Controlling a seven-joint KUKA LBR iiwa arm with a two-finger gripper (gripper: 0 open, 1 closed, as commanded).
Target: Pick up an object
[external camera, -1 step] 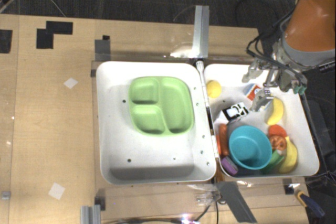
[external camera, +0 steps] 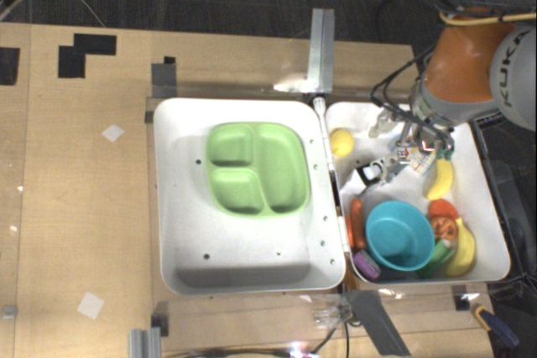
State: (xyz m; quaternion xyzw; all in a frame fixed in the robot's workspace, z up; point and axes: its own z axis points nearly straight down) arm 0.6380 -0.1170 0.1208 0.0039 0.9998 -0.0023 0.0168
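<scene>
The right bin (external camera: 491, 205) holds a blue bowl (external camera: 399, 234), a yellow ball or lemon (external camera: 341, 142), a banana (external camera: 441, 179), a second yellow banana (external camera: 462, 251), an orange-red toy (external camera: 444, 216), a red-orange piece (external camera: 357, 220) beside the bowl, and a purple item (external camera: 365, 266) at the front. My gripper (external camera: 411, 153) hangs over the middle back of this bin, just left of the upper banana and above the bowl. Nothing visibly sits between its fingers.
The left bin (external camera: 180, 180) carries a green divided tray (external camera: 256, 168). A metal post (external camera: 321, 46) stands behind the wall between the bins. Black markers (external camera: 84, 52) lie on the wooden bench at the far left.
</scene>
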